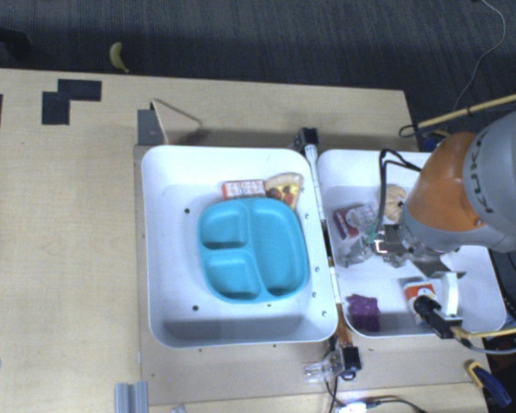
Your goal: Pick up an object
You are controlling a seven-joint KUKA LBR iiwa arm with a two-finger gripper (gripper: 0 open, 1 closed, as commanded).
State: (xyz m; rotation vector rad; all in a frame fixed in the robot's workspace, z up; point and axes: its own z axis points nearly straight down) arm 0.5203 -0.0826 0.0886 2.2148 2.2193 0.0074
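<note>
Left bin [159, 256]: blue divided tray [253, 248] fills the middle, snack packets [265, 188] jammed at back wall; free strips along left and front. Right bin [344, 172]: arm [464, 188] overhangs centre, purple block [364, 311] blocks front-left corner. Worktop [60, 256] left wide open.

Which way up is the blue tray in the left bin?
Right side up. The blue tray lies flat in the left bin, its three compartments facing up and holding nothing.
</note>
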